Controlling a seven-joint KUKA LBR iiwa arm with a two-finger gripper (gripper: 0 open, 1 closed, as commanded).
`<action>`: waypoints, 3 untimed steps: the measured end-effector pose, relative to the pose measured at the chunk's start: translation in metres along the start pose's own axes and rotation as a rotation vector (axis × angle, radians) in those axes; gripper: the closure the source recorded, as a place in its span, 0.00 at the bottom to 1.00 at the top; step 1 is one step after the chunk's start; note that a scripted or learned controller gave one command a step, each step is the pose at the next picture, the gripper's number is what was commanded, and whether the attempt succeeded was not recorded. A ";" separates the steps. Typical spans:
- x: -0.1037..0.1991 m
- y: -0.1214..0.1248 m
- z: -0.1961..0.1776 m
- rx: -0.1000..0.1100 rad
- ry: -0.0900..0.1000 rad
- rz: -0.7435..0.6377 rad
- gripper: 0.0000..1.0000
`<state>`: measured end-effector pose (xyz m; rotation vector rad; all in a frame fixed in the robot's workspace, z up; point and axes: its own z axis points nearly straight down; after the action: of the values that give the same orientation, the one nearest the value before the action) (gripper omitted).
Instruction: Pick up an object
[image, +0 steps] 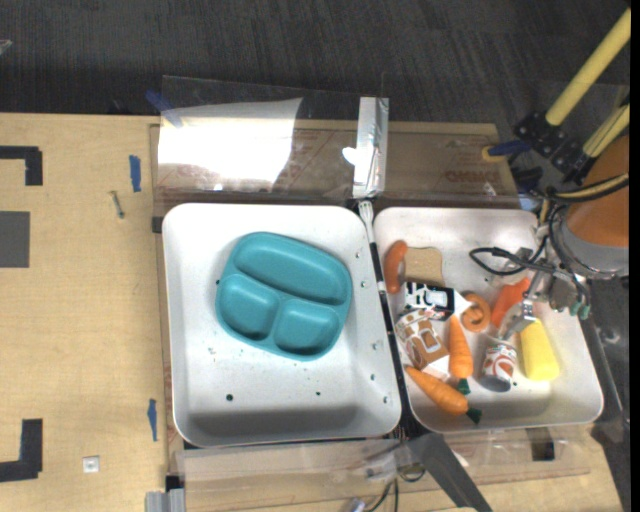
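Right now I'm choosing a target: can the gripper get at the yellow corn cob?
Probably yes: the corn cob lies uncovered near the right bin's right edge, just below the gripper, with nothing on top.

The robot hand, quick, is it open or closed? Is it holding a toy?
Hand: cannot be told. It sits low in the right bin, among the toys, beside the yellow corn.

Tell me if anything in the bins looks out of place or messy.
Nothing looks spilled or broken. The teal tray sits askew in the left bin. The right bin holds a jumbled pile: carrots, a corn cob, packets overlapping.
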<state>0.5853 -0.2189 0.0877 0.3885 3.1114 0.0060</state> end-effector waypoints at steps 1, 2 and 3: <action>-0.004 0.007 -0.014 -0.007 -0.010 -0.007 1.00; -0.040 0.139 -0.117 -0.002 -0.010 0.015 1.00; -0.028 0.142 -0.169 0.002 -0.009 0.048 1.00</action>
<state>0.6466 -0.0892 0.2573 0.4615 3.0925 0.0013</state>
